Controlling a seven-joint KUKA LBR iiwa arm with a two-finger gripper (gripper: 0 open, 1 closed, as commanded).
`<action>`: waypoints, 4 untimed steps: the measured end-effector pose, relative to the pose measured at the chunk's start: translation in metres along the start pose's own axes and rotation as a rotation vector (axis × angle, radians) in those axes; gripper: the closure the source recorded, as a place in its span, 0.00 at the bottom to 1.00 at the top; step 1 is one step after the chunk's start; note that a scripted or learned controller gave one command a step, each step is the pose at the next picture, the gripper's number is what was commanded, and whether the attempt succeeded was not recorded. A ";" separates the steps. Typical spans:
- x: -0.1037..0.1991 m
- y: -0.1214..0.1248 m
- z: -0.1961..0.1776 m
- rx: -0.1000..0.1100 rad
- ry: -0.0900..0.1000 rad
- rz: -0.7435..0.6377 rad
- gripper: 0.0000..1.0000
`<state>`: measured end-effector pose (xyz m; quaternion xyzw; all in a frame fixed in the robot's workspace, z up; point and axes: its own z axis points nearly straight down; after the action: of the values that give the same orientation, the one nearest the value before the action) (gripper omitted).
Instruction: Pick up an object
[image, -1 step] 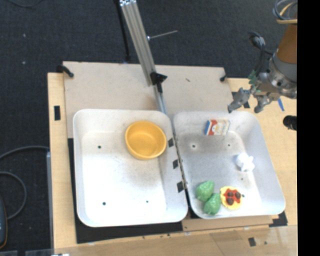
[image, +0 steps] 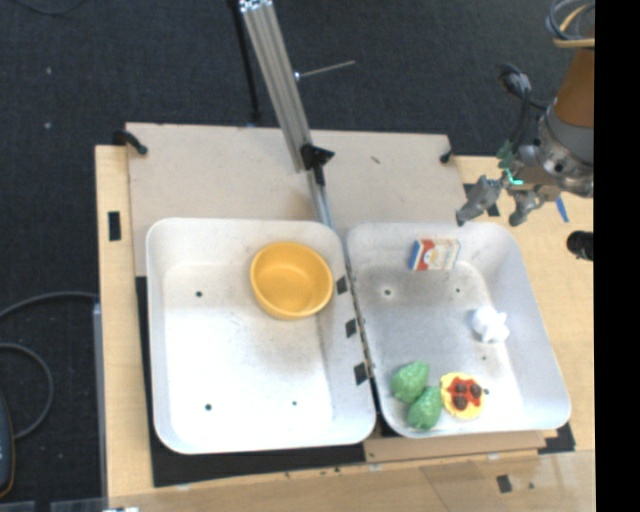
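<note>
My gripper (image: 497, 206) hangs at the upper right, above the far right corner of the right bin (image: 530, 330), its two fingers spread open with nothing between them. In that bin lie a small red, white and blue carton (image: 433, 255) near the far edge, a white crumpled object (image: 489, 323) at the right, two green lumpy pieces (image: 417, 394) near the front, and a yellow and red toy (image: 462, 394) beside them. A yellow bowl (image: 291, 279) sits upright in the left bin (image: 190, 400), near its far right side.
A grey metal pole (image: 285, 100) slants up from the back between the bins. Black clips line the divide between the bins. The bench's tan board (image: 220, 170) stretches behind both bins, and cables lie on the dark floor at the left.
</note>
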<state>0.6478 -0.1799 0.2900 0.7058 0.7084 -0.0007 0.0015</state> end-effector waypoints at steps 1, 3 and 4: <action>-0.011 -0.002 0.047 0.005 0.000 0.005 0.00; -0.016 -0.004 0.132 0.003 -0.001 0.006 0.00; -0.017 -0.002 0.118 -0.005 -0.001 0.005 1.00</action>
<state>0.6458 -0.1971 0.1717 0.7074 0.7068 0.0005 0.0035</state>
